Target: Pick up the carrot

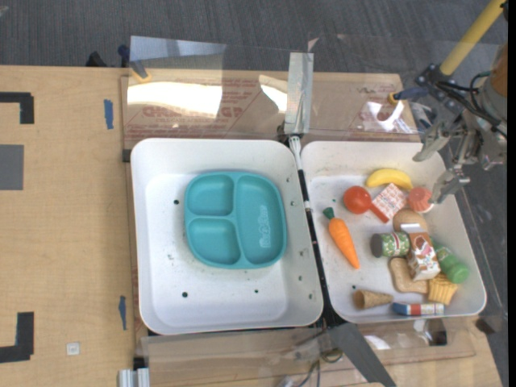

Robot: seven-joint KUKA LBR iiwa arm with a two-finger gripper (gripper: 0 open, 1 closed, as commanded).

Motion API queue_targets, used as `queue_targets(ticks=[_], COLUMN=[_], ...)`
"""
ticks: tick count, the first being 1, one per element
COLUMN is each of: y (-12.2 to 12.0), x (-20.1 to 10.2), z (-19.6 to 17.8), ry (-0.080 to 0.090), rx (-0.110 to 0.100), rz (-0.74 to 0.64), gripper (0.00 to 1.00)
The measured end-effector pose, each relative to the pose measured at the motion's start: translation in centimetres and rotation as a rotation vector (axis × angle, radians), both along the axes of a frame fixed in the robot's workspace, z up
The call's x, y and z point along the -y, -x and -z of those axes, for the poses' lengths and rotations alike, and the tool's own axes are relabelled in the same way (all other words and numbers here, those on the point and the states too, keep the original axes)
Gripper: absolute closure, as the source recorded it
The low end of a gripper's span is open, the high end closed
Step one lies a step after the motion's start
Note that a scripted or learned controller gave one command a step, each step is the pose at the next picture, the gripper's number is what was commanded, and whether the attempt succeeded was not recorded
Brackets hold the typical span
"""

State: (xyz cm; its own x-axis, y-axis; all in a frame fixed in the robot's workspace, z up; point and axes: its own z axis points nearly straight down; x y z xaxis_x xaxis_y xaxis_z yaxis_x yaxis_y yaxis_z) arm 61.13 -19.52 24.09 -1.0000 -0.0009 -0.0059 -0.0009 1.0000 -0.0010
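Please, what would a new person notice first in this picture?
First, the teal divided plate, alone in the middle of the left bin. Next, the heap of toy food in the right bin, with the carrot lying apart on its left side. The claw hangs over that bin's far right corner.

We see the arm (492, 95) cut off by the right edge, most of its body out of frame. The gripper (446, 185) is a blurred tangle over the right bin's (476, 289) far right edge; we can't tell how its fingers stand. The small toys (419, 256) piled near that edge overlap, too small to name. The bench's (56, 216) left side is cropped.
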Motion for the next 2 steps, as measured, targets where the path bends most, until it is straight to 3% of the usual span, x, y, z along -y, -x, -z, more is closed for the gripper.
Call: queue_targets(ticks=[1,2], y=[4.7,8.8], x=[-7.2,-9.8], z=[10.7,14.8], ry=[-0.006,-0.001], rx=[-0.013,0.003], rz=[0.078,0.152], gripper=[0.0,0.0])
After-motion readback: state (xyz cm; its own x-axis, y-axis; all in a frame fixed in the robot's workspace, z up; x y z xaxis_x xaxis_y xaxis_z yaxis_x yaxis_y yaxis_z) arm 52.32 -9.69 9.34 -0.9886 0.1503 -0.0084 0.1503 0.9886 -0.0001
